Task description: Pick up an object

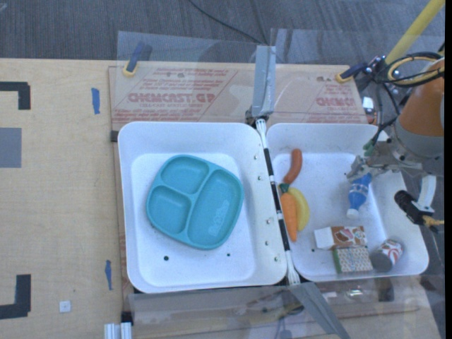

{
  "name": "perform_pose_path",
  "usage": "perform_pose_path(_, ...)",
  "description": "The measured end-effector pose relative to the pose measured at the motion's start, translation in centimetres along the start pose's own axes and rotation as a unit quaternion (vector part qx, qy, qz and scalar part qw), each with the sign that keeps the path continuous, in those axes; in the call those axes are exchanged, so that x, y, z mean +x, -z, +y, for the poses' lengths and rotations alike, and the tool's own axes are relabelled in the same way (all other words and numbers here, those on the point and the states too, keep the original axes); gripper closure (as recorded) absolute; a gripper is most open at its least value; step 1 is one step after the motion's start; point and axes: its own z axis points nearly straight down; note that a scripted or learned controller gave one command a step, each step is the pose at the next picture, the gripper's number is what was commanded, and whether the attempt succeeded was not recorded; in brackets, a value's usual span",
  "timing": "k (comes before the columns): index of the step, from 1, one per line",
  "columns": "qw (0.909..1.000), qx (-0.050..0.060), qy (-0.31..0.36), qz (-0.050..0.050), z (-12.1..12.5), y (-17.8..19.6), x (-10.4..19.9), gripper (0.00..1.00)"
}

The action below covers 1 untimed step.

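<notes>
The wooden tabletop (56,210) carries two white bins side by side. The left bin (134,189) holds a teal divided plate (195,201), lying flat near its middle. The right bin (321,210) holds the smaller things. The grey arm (417,129) with its orange band reaches in from the right, over that bin's far right corner.

The end effector (361,168) sits right above a blue and white bottle (358,195); the bottle's top is just at the metal fingers, but whether they pinch it or stand spread I cannot tell.

Along the bin's left wall lie a carrot (289,216) and, touching it on the right, a banana (302,209); a sausage (294,167) lies just beyond them. Near the front edge are a small box (341,237), a green packet (352,260) touching it, and a red and white can (390,249) beside a grey lump (381,261) at the right corner.
</notes>
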Motion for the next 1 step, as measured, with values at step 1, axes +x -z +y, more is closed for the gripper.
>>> perform_pose_path(1,1.0000,0.002,0.009,-0.001,1.59,9.29,4.10,1.00)
